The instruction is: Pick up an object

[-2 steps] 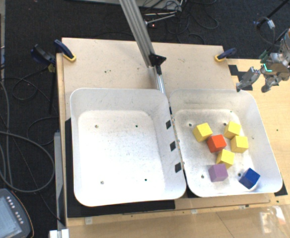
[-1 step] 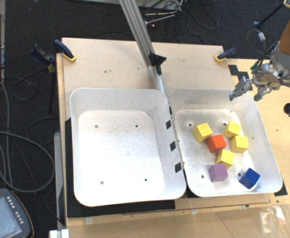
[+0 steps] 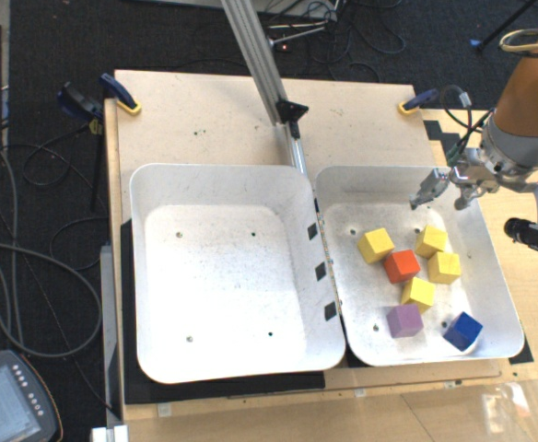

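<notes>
The right bin holds several small blocks. A yellow block lies toward its middle, an orange block beside it, and more yellow blocks cluster around. A purple block and a blue block sit near the front. My gripper hovers over the bin's far right part, above and behind the blocks. Its two fingers are spread apart with nothing between them.
The left bin sits beside the right one on the wooden bench. A slanted metal pole reaches down to the bins' shared far edge. Clamps grip the bench's far corners.
</notes>
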Robot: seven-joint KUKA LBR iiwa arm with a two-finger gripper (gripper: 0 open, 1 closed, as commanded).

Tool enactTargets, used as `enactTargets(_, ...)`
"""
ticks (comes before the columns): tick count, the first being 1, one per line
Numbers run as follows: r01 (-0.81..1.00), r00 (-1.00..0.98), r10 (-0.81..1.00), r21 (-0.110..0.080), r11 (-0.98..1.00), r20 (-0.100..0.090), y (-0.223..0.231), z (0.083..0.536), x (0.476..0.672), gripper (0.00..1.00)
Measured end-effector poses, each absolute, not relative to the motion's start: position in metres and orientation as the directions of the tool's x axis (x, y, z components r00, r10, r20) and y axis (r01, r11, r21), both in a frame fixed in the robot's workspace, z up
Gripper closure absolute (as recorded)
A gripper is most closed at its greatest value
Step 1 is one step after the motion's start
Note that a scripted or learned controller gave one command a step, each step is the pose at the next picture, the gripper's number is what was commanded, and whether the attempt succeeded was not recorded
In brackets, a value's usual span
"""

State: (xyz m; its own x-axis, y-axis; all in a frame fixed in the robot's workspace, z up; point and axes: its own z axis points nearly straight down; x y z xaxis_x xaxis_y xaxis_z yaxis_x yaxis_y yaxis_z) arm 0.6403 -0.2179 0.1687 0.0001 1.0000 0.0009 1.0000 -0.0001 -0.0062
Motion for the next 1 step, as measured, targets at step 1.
enactTargets(1, 1.0, -0.002, 1.0, -0.005, 0.002, 0.001, -0.2203, 0.1073, 0.6457, 0.0)
